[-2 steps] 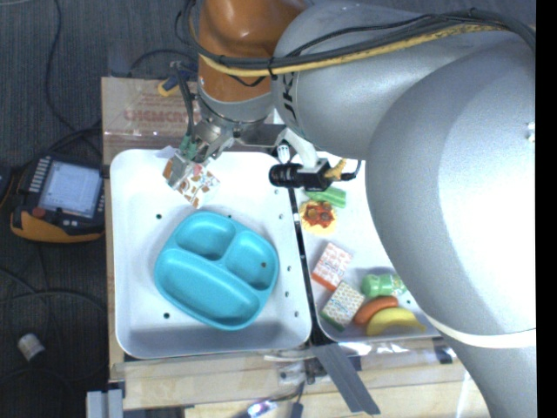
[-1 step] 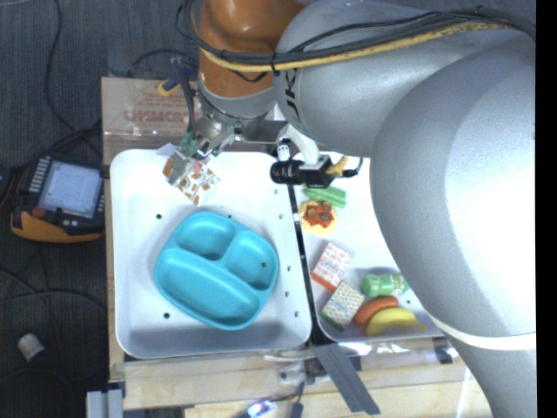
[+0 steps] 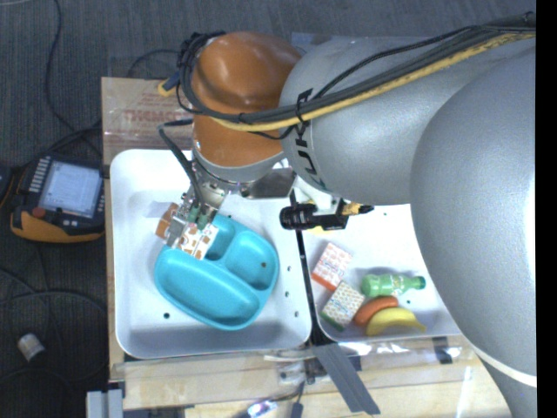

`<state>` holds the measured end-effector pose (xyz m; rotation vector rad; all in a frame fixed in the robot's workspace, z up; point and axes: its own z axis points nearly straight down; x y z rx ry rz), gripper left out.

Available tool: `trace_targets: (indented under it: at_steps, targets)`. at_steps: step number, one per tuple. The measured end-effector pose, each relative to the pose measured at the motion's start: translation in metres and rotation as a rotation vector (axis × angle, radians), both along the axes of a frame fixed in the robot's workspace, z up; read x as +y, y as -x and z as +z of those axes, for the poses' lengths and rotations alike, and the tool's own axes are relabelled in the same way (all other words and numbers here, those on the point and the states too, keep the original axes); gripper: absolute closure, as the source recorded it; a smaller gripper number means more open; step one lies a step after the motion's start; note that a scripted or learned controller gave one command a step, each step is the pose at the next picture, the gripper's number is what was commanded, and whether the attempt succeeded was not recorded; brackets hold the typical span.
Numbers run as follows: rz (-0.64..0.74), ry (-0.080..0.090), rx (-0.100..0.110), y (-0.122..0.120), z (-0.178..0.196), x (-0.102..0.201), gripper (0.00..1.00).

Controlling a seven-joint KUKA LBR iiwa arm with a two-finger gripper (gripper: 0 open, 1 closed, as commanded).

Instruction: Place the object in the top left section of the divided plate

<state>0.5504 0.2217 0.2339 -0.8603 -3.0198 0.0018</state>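
The arm (image 3: 418, 120) is so big it runs off the top, right and bottom edges of the frame and covers the upper part of the right bin (image 3: 383, 342), so no idea what sits under there. The gripper (image 3: 193, 225) at centre left is a cluttered little blob over the top left corner of the blue divided plate (image 3: 218, 277), hiding that section, and I can't make out its fingers or the small patterned thing right at its tip.
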Motion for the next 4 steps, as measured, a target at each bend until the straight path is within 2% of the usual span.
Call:
trace_targets:
  at_steps: [1, 2, 3, 4]
  targets:
    - [0.0, -0.001, 0.0, 0.0, 0.0, 0.0, 0.0]
    - [0.223, -0.002, 0.002, 0.067, -0.092, 0.003, 0.0]
    - [0.476, -0.001, -0.002, 0.066, 0.056, -0.042, 0.0]
    - [0.543, -0.001, 0.001, 0.054, -0.067, -0.021, 0.0]
